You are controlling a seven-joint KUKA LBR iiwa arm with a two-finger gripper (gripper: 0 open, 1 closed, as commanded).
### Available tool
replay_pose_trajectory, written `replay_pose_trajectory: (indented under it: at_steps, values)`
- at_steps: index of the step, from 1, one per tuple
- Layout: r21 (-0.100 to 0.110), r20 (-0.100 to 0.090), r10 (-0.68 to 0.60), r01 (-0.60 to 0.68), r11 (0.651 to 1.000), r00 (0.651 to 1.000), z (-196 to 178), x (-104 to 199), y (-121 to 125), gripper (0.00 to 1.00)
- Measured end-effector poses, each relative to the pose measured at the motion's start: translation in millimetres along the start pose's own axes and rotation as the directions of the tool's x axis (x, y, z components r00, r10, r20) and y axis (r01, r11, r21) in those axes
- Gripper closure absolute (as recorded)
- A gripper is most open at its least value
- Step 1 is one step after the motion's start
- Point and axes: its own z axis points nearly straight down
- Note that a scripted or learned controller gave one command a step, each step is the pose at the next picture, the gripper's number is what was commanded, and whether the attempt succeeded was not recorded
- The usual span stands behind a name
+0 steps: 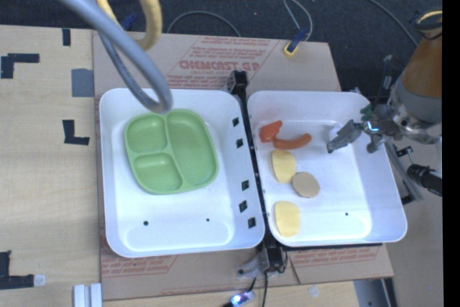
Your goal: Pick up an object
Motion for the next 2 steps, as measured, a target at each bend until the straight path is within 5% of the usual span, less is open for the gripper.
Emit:
replay_pose_trajectory:
  at_steps: [2]
  values:
    - [0.003, -0.001, 0.001, -0.001, 1.0, 1.0, 112.7, -2.0, -9.1, 0.0]
